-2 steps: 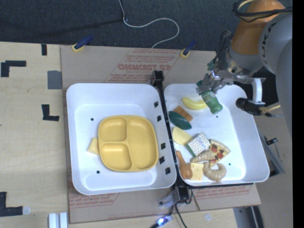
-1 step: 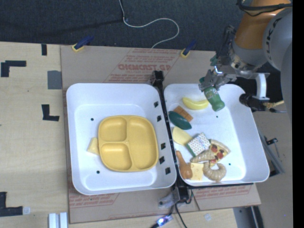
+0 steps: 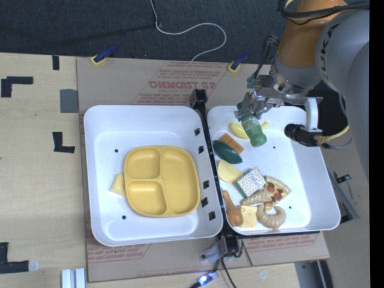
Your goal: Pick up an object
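One gripper (image 3: pixel 254 114) hangs over the green bottle (image 3: pixel 256 133); grasp unclear, I cannot tell; lift straight, slowly.

Bright, even overhead light, soft shadows, slightly soft focus throughout.

Red print on the cardboard sheet (image 3: pixel 174 83) under the bins is too blurred to read.

My workplace, a robotics lab: a cardboard-topped bench (image 3: pixel 180 83) marked with black tape (image 3: pixel 18 86), two white bins (image 3: pixel 96 125) clamped side by side, toy food (image 3: pixel 258 191), and a loose cable (image 3: pixel 186 29) across dark carpet.
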Tool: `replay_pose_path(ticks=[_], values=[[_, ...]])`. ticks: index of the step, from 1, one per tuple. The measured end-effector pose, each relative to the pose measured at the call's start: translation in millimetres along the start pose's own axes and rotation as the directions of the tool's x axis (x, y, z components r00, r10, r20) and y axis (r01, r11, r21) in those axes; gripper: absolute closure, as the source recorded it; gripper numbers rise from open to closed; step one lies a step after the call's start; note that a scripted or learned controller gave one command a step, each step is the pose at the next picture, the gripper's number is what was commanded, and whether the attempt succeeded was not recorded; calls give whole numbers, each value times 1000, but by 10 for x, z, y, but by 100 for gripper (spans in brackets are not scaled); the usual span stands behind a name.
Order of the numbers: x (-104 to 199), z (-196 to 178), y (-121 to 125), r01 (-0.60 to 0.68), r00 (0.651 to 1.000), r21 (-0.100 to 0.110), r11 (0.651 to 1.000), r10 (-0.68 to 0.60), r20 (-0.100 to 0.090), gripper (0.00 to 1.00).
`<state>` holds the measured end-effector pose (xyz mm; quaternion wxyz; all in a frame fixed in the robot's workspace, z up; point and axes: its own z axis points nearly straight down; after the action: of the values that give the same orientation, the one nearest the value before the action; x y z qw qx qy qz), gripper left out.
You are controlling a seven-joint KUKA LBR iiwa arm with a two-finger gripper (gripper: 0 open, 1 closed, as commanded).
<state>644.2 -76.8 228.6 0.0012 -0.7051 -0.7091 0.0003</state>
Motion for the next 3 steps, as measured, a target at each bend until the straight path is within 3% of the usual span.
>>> replay_pose_path(ticks=[1,2,3], values=[[588,37,-135,1,1000,2,1000,-1,0,100],[1206,27,-55,3,1000,-1,1000,-3,-1,100],[1607,136,-132,0,1000,2,1000,0,1,100]])
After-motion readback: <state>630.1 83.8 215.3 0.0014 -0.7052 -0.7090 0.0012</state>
